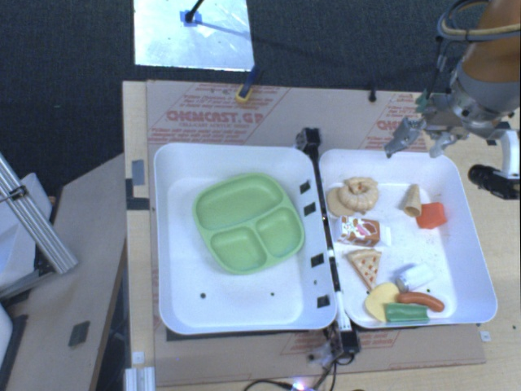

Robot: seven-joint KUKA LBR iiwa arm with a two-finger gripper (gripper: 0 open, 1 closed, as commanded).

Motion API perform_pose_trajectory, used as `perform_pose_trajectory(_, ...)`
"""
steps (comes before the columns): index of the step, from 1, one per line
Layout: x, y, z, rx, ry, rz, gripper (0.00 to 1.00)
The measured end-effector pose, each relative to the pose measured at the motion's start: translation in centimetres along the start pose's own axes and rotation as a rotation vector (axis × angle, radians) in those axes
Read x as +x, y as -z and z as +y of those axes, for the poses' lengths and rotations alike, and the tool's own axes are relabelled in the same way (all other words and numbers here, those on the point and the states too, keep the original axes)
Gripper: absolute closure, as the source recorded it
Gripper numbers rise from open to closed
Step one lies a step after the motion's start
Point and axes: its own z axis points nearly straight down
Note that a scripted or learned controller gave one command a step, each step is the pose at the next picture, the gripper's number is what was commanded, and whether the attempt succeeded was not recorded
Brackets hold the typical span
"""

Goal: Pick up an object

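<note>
My gripper (423,139) hangs above the far edge of the right bin (468,243), fingers spread apart with nothing between them. Below it in that bin lie several toy foods: a tan pretzel-like pastry (358,192), a cone (412,199), an orange block (432,215), a wrapped snack (359,231), a pizza slice (366,265), a yellow piece (379,300), a sausage (421,301) and a green piece (405,314). The cone and the orange block sit closest to the gripper.
The left bin (175,243) holds a green divided plate (248,221). A black divider (321,226) runs between the bins. A shiny metal sheet (193,23) lies beyond the bench, and a metal rail (32,218) stands at the left.
</note>
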Motion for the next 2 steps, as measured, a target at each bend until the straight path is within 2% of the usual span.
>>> perform_pose_trajectory(2,1.0,-9.2,1.2,0.000,0.004,0.000,0.00)
